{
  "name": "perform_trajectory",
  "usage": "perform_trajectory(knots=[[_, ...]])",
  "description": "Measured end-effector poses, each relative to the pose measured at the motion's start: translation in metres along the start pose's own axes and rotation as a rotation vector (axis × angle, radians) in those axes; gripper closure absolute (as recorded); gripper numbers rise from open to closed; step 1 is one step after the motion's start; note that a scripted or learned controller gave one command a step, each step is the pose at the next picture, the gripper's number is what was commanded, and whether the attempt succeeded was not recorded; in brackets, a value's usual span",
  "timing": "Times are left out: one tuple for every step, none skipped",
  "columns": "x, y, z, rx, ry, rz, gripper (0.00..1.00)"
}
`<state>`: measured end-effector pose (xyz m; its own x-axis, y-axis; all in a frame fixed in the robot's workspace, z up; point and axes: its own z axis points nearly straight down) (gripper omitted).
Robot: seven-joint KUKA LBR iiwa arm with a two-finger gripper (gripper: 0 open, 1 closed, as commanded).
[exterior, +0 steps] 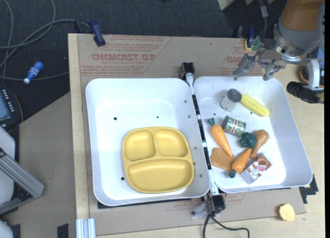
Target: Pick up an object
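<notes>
My gripper (256, 70) hangs open above the far rim of the right bin (294, 128), with nothing between its fingers. Below it in that bin lie a yellow corn cob (255, 105) and a small grey-capped jar (231, 98). Nearer the front sit a green-lidded can (235, 126), two orange carrots (223, 138) (240, 161), a green toy piece (248, 140), a brown drumstick-like piece (260, 139), a tan slice (221, 158) and a small red-and-white box (256, 169).
The left bin (103, 128) holds a yellow divided plate (157, 158). A black clamp (186, 69) sits at the far end of the seam between the bins. A small yellow piece (286, 211) lies on the bench near the front right corner.
</notes>
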<state>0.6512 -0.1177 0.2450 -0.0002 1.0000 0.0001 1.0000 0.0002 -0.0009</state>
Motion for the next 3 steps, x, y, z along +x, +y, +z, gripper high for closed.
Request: perform_trajectory(knots=[[-0.049, -0.022, 0.126, 0.009, 0.004, 0.005, 0.00], [-0.090, 0.012, 0.161, -0.001, 0.002, 0.001, 0.00], [-0.089, 0.013, 0.147, -0.008, -0.002, -0.002, 1.00]])
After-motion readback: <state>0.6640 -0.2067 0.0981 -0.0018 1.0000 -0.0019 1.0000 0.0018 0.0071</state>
